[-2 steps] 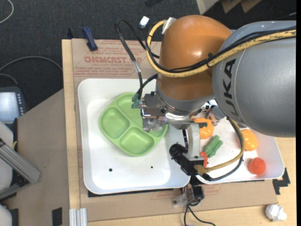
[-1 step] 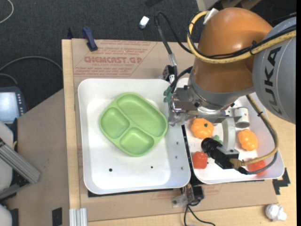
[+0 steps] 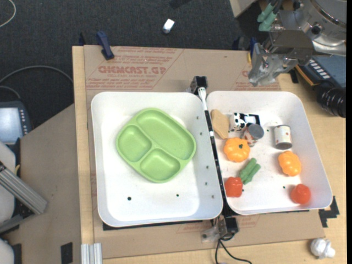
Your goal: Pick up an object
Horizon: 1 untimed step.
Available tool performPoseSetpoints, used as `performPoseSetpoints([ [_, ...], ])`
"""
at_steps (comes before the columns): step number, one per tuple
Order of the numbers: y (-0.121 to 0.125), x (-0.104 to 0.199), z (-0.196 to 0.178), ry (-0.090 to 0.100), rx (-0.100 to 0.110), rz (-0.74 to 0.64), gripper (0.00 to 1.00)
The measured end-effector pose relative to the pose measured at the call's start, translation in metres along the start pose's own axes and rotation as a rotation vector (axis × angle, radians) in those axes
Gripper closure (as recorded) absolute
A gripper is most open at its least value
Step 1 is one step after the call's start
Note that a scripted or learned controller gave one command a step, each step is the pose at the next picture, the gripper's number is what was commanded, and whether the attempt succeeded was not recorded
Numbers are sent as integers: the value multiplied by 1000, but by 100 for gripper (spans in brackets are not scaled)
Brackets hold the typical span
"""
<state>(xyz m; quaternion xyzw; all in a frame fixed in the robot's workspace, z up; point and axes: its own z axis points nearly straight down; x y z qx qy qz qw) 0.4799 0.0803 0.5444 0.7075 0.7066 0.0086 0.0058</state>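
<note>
Orange pumpkins (image 3: 236,149), two; red tomatoes (image 3: 234,187), two; one green tray (image 3: 156,144); fingers (image 3: 263,73) state unclear.

Both white bins (image 3: 104,164) look like smooth plastic with a soft sheen. The green divided tray (image 3: 156,144) is matt plastic. The small can (image 3: 282,137) looks like brushed metal. The toy pumpkin (image 3: 236,149) and tomato (image 3: 301,193) look like glossy plastic. The table (image 3: 137,67) is topped with matt brown printed cardboard.
</note>
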Motion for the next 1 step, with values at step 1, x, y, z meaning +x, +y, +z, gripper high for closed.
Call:
performPoseSetpoints([
  [1,-5,69,127,-7,34,-8,100],
])
